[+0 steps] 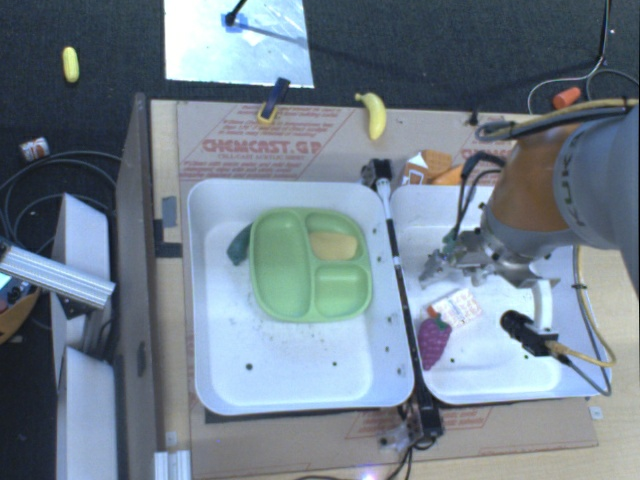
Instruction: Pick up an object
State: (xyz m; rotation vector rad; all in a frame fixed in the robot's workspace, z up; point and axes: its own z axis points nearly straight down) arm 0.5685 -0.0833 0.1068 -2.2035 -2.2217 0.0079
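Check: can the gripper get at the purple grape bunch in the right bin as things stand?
Probably yes. The grape bunch lies uncovered on the right bin floor by the divider, with a small packet just beside it. The gripper hovers close above, nothing between.

This is a robotics lab, no question: a grey KUKA arm [570, 183] with its orange band hangs over a cardboard-covered bench [260, 138], and loose black cables [40, 203] coil on the dark carpet well to its left. Beside the arm sit two white bins [290, 383] filled with toy stand-ins, a green divided plate [308, 265] and plastic grapes [434, 340]. A toy banana [374, 114] lies on the cardboard, and another one [70, 64] lies far off on the floor.
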